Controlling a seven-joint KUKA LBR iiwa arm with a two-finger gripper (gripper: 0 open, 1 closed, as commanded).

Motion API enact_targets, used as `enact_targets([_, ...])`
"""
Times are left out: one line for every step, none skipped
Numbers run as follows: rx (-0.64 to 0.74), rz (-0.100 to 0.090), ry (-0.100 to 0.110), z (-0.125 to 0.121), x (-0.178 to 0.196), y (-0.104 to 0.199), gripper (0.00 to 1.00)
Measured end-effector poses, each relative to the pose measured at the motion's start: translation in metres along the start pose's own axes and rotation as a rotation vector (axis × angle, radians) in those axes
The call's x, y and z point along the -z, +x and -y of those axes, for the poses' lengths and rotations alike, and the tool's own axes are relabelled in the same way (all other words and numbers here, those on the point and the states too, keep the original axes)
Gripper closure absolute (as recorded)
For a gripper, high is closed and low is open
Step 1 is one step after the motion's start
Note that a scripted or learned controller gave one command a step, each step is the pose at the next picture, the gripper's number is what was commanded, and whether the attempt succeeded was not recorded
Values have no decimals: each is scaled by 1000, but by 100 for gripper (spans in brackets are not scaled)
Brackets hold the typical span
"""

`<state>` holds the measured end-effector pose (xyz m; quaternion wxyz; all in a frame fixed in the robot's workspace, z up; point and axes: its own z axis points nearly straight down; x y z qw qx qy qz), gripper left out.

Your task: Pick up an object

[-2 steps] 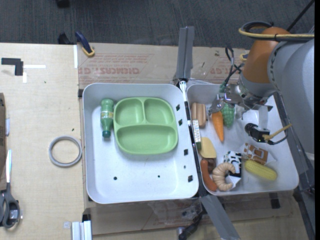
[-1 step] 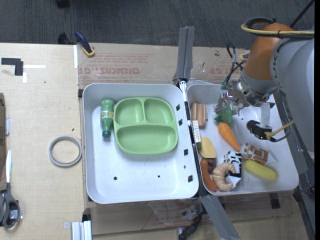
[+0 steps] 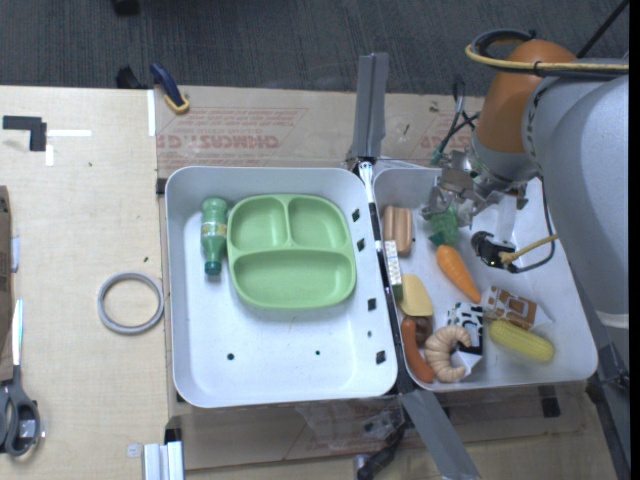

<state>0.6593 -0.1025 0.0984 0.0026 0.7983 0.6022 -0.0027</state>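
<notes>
One carrot (image 3: 459, 272) just below gripper (image 3: 447, 208)

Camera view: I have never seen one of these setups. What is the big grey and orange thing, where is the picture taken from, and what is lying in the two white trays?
It is a robot arm, seen from a fixed camera above the bench looking down at a slant. The arm comes in from the right. Its claw hangs over the far end of the right bin, above a green piece and the toy carrot. Whether it grips anything cannot be told. That bin also holds a corn cob, a shrimp and other toy food. The left bin holds a green divided plate and a small green bottle.
</notes>
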Motion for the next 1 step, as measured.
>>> enact_targets([19, -5, 3, 6, 92, 20, 100])
